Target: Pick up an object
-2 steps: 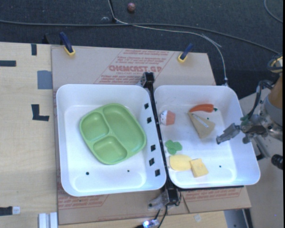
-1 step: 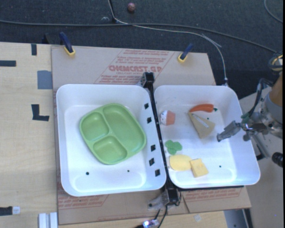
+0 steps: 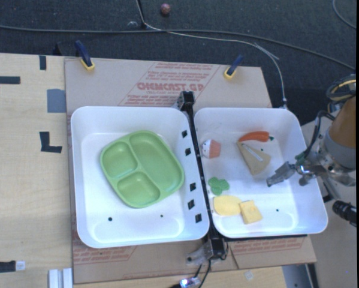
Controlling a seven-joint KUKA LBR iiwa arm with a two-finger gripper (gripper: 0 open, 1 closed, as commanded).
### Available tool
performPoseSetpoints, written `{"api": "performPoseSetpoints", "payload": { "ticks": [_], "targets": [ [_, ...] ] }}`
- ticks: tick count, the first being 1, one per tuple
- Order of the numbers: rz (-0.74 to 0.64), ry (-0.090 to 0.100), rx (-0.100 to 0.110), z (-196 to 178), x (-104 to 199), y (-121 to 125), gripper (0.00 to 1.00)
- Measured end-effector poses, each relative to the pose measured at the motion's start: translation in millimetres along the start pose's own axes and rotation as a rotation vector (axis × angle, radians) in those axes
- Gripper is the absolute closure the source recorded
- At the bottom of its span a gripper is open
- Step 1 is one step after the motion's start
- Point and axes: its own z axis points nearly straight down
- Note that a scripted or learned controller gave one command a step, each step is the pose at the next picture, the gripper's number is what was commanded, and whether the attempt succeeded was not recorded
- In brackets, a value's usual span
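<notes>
Wedge of tan toy cheese (image 3: 255,159) lies in the right bin (image 3: 287,122), just below an orange carrot (image 3: 253,137) and nearest the gripper (image 3: 282,176). It looks light, rigid and smooth, so it may slip; the flat sloping sides seem the best place to pinch. The gripper hovers just right of it with nothing between its fingers, though I cannot tell their spread. Farther off lie a green leaf (image 3: 218,185), yellow lemon (image 3: 226,206) and yellow block (image 3: 250,212).
</notes>
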Motion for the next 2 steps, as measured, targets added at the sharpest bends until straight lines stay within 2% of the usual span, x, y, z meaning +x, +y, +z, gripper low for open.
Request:
{"api": "performPoseSetpoints", "payload": {
  "ticks": [2],
  "targets": [
    [-0.001,-0.003,-0.006,81.1,6.5,-0.2,0.0]
  ]
}}
